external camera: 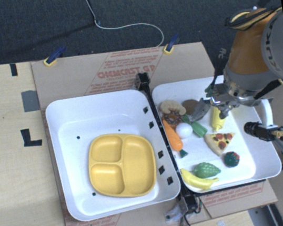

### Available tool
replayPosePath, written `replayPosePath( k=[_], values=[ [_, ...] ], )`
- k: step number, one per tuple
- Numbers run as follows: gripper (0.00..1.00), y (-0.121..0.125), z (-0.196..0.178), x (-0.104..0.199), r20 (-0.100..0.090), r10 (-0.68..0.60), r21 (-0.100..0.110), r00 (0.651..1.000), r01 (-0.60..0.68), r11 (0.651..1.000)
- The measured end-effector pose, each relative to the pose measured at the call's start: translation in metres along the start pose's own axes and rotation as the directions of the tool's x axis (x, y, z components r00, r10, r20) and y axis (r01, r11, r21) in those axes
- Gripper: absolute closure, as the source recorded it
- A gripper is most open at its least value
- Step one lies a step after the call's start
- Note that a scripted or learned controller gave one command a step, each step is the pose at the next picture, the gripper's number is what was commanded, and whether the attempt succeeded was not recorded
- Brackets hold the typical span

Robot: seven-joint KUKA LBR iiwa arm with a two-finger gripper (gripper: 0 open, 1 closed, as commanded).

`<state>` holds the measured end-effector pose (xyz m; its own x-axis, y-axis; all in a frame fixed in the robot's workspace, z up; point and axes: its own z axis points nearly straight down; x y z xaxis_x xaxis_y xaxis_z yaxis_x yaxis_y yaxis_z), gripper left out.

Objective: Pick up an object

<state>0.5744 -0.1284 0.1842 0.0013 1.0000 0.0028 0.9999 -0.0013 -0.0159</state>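
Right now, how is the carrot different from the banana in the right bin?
The carrot is orange with a green tip; the banana is yellow. The carrot is straight and lies lengthwise along the bin's left wall; the banana is curved and lies near the front edge, beside the green leafy toy. The carrot sits next to a white egg; the banana does not. Both are toy foods lying flat in the same bin, away from the gripper.

Toy foods are lying scattered in the right bin [270,166]: carrot [173,137], banana [196,180], pizza slice [219,141], white egg [185,129]
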Motion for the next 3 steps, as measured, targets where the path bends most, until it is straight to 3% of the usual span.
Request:
replayPosePath(
  k=[1,3],
  values=[
    [0.00,0.003,-0.008,0.000,0.002,-0.003,-0.014,1.000,0.003,1.000],
    [0.00,-0.004,0.103,-0.001,0.004,-0.004,-0.013,1.000,0.004,1.000]
  ],
)
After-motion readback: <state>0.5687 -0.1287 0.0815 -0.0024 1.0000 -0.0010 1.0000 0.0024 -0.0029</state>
